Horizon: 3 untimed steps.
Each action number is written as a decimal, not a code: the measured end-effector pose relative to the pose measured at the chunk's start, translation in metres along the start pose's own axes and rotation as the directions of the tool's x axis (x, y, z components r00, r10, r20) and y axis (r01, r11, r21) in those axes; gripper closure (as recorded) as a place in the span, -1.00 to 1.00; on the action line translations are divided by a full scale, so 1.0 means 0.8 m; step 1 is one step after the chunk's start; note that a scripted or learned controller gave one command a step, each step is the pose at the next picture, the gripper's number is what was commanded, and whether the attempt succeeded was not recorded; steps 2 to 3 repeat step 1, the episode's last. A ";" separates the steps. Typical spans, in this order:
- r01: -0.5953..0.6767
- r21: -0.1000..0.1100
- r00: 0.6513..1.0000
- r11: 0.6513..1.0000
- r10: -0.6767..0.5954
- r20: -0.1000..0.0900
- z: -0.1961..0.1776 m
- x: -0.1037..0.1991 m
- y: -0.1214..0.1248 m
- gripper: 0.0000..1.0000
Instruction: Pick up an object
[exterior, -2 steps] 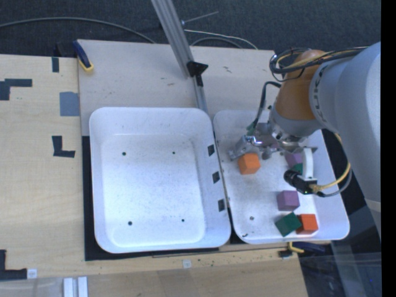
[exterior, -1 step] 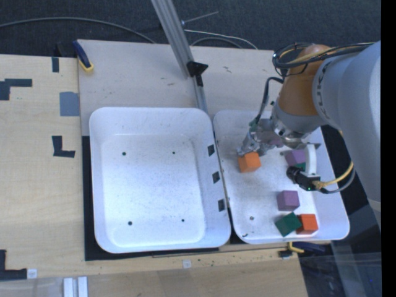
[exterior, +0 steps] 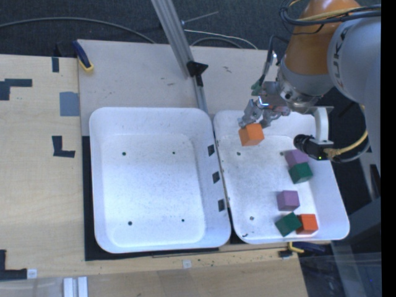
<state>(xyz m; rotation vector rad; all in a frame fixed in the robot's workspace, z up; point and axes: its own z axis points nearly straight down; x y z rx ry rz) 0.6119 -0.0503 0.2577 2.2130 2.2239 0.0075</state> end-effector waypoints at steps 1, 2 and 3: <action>0.003 0.009 1.000 1.000 -0.003 -0.002 0.084 0.103 -0.049 1.00; 0.003 0.009 1.000 1.000 -0.003 -0.002 0.084 0.103 -0.049 1.00; 0.003 0.009 1.000 1.000 -0.003 -0.002 0.084 0.103 -0.049 1.00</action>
